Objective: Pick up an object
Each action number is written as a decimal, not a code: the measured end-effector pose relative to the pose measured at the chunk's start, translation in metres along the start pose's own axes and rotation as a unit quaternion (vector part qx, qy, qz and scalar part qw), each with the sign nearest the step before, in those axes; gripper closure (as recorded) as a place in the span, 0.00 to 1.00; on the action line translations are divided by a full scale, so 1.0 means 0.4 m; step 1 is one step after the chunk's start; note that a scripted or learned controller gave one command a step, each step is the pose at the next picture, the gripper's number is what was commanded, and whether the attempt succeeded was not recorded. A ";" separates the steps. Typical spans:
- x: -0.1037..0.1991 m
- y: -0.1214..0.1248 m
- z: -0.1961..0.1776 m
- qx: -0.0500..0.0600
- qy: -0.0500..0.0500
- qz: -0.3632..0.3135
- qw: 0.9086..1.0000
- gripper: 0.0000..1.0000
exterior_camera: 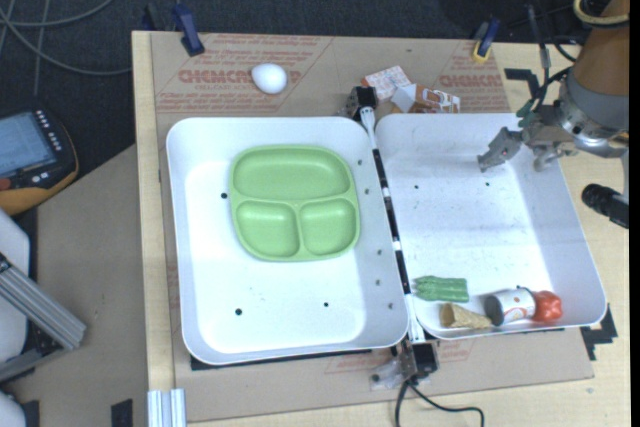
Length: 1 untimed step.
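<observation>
We locate the gripper [520, 150] over the far right part of the right bin [470, 215], near that bin's far edge, with the grey arm [600, 95] entering from the bench's right side. We see its two fingers spread apart, one finger [497, 153] angled toward the bin's centre, and nothing sits between them; the tool grips no object and touches none that we can make out. The candidate objects lie together along the near edge of the right bin: a green item [441, 289], a tan cone-shaped piece [464, 317], a white cylinder [511, 305] and a red piece [547, 307] touching that cylinder's end. The left bin [200, 245] carries a green divided tray [295, 200] in its far half. On the bench behind the bins we note a white egg-shaped object [268, 77] and some crumpled wrappers [412, 92].
</observation>
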<state>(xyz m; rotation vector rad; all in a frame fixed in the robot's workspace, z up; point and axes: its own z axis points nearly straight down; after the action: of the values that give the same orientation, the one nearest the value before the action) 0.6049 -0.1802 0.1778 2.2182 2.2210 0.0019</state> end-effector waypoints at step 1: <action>0.000 0.147 0.235 0.001 0.000 0.000 1.000 0.00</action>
<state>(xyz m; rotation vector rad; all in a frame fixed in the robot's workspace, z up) 0.6638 -0.1801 0.0837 2.2196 2.2222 -0.0005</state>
